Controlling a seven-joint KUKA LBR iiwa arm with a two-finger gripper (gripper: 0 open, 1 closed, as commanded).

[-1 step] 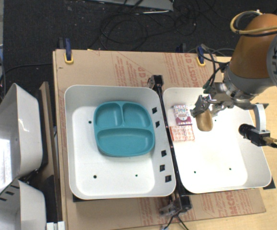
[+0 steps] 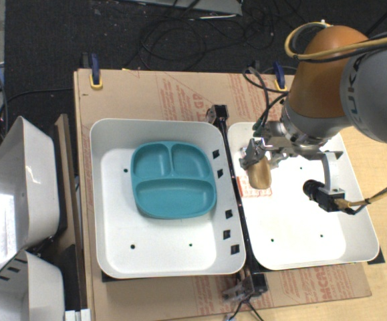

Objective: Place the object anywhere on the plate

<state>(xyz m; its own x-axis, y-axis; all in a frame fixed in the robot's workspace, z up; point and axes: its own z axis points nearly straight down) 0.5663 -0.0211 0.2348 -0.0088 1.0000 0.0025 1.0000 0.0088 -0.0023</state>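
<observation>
A teal plate (image 2: 173,180) with three compartments lies in the left white bin (image 2: 113,246). The arm reaches in from the right over the right bin (image 2: 313,246). Its gripper (image 2: 255,160) hangs above that bin's left part, near the divider between the bins. A tan, rounded object (image 2: 261,174) sticks out just below the fingers and appears held between them. The object sits to the right of the plate, about a hand's width from its rim.
Black clips (image 2: 228,214) line the seam between the two bins. A small black part on a cable (image 2: 317,192) hangs beside the wrist over the right bin. White tubs (image 2: 19,186) stand off the bench at the left.
</observation>
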